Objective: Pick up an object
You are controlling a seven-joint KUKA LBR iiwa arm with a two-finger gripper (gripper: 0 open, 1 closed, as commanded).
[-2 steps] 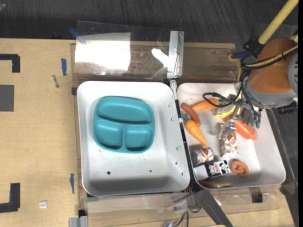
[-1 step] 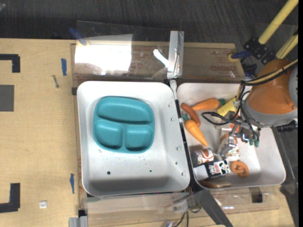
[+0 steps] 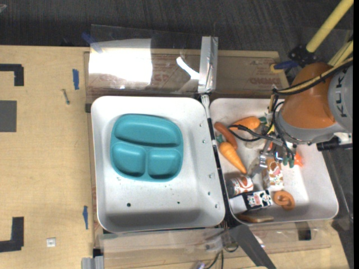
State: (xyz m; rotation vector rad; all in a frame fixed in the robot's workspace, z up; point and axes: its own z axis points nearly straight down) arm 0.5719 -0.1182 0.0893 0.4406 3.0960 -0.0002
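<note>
A grey arm with an orange band reaches in from the right and lowers its hand (image 3: pixel 268 160) into the right-hand white bin (image 3: pixel 320 198), among a scatter of small toys. Whether the hand is released or clenched cannot be told from this angle; cables and the wrist cover it, and nothing can be seen held in it.

The step in hand appears to be settling on one object to lift. The carrot (image 3: pixel 231 155) just left of the hand, lying at a slant with its thick end toward the far side, looks the fairest target: it is long, has some bare floor on its right side, and could be gripped across its narrow width. A second orange piece (image 3: pixel 247 122) lies farther back, partly under black cabling. The approach would best come straight down, closing across the carrot and not along it, and keeping off the wall between the bins, which runs close on its left.

Nearer the camera in the same bin lie a small printed box (image 3: pixel 256 198), a red-and-white packet (image 3: pixel 242 183) and a brown ring-shaped piece (image 3: pixel 282 198), all close together; a grasp there risks catching two at once.

The left bin (image 3: pixel 106 206) holds a teal divided plate (image 3: pixel 147 145) with three compartments. Both bins sit on a cardboard-topped counter (image 3: pixel 39 167).
</note>
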